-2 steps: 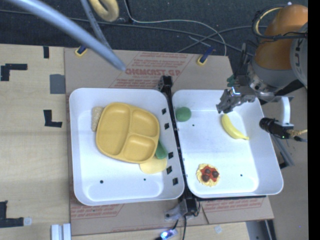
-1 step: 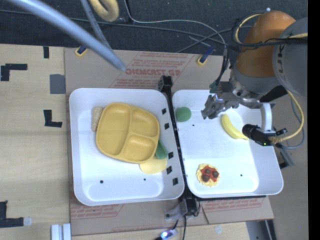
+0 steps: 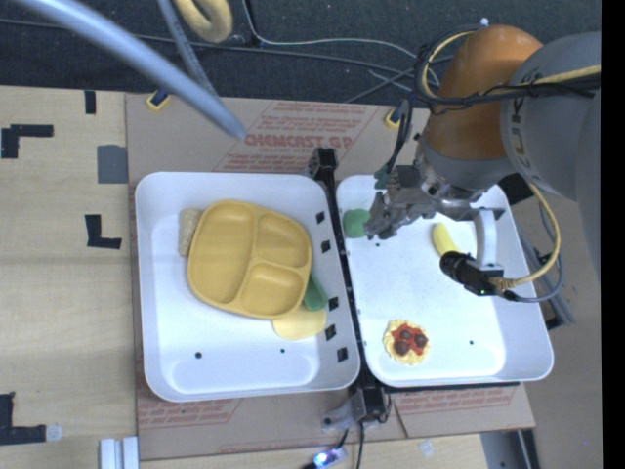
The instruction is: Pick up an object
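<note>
Left bin (image 3: 156, 291): yellow divided plate (image 3: 249, 259) hogs centre and far half. Tan piece (image 3: 187, 231) sits against its left edge; green piece (image 3: 314, 296) and pale yellow piece (image 3: 298, 325) poke out at near-right. Open floor along near strip and left wall.
Right bin (image 3: 527, 355): arm (image 3: 488, 96) overhangs far side. Gripper (image 3: 383, 221) at far-left, just beside green lump (image 3: 354, 223) close against divider (image 3: 337, 262). Small yellow item (image 3: 441, 234) below wrist. Centre open. Pizza toy (image 3: 407, 342) near middle, room either side.
</note>
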{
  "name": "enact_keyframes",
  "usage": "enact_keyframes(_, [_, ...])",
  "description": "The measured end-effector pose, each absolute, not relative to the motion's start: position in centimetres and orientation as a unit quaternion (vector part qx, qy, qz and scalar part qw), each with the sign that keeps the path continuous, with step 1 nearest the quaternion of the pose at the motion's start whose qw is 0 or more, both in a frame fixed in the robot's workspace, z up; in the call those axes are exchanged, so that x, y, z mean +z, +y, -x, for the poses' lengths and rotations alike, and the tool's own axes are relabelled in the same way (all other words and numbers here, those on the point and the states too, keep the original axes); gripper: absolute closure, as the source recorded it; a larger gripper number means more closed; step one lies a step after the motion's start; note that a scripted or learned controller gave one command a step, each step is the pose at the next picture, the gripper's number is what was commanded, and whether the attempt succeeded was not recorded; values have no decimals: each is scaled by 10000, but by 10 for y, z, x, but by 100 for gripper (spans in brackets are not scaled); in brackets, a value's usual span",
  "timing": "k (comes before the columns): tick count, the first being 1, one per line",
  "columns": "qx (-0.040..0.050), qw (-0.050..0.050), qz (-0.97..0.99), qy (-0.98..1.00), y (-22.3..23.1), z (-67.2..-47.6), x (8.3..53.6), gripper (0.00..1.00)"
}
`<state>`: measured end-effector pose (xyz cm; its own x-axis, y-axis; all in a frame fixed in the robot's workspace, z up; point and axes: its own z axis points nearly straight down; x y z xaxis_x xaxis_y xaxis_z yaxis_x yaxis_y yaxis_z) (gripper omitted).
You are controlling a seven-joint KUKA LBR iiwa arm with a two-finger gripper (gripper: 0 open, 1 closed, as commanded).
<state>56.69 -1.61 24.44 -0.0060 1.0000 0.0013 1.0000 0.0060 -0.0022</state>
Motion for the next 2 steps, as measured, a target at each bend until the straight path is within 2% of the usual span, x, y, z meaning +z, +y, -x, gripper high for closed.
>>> enact_keyframes(1, [3, 11, 7046, -7096, 40, -558, 249, 100])
enact_keyframes(2, [16, 15, 7051, -7091, 89, -557, 232, 100])
